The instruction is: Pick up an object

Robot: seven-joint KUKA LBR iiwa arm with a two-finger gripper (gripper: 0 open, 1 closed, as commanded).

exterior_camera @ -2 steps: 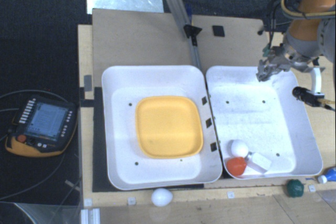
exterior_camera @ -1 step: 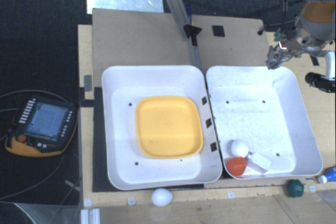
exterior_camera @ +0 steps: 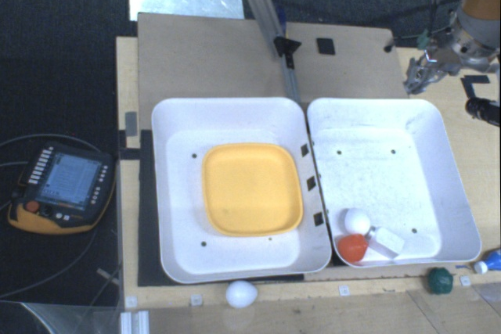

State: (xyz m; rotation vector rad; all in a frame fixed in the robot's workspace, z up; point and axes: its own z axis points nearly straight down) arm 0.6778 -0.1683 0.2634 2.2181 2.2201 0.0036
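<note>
While the claw [exterior_camera: 419,78] hangs past the right bin's [exterior_camera: 450,160] far rim, grip state indeterminate, the white ball [exterior_camera: 357,221] lies diagonally opposite, near-left corner.

No readable text anywhere, handheld control pad [exterior_camera: 59,192] at the left with a lit screen — its characters too small to read, bins [exterior_camera: 235,117] and bench [exterior_camera: 368,43] bare of labels
</note>
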